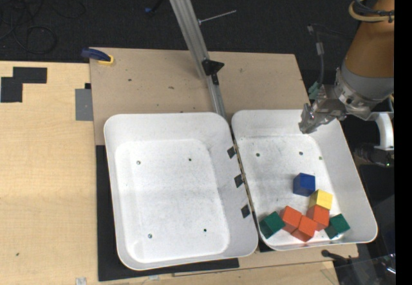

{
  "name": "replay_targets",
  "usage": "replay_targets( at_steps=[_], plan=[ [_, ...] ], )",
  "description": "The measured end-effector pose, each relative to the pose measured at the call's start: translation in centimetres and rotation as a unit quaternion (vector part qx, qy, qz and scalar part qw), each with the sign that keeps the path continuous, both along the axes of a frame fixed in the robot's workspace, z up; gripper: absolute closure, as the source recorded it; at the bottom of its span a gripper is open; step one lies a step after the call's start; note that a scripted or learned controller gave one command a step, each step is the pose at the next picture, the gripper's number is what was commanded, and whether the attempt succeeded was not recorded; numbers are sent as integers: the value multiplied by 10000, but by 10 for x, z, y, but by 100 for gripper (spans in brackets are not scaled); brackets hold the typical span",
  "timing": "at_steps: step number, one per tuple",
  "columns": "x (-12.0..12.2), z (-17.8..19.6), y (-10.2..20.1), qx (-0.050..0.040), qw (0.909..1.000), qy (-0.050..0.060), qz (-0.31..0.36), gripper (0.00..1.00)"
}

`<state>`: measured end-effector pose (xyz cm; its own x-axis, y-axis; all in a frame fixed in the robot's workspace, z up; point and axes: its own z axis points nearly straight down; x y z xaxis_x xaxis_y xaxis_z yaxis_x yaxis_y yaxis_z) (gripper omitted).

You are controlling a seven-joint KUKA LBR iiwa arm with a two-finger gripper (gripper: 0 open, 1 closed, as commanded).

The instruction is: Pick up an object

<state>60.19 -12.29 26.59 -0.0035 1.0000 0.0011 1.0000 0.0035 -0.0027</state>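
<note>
Several small blocks lie in the near right corner of the right bin (270, 129): a blue block (304, 183), a yellow block (323, 199), orange blocks (304, 220) and two green blocks (272, 222) (337, 225). My gripper (309, 123) hangs over the far right part of that bin, well behind the blocks and apart from them. Nothing shows between its fingers.
The left bin (129, 129) sits beside the right one, joined by black clips (237, 179). A slanted aluminium rail (193, 33) rises behind the bins. A blue and yellow clamp (98, 55) sits at the bench's far left edge.
</note>
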Motion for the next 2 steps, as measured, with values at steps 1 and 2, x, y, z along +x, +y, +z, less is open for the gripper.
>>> replay_targets(
  at_steps=[1,2],
  plan=[
    [-8,-10,56,8,10000,11,2,100],
    [-25,-26,108,7,10000,18,5,100]
  ],
)
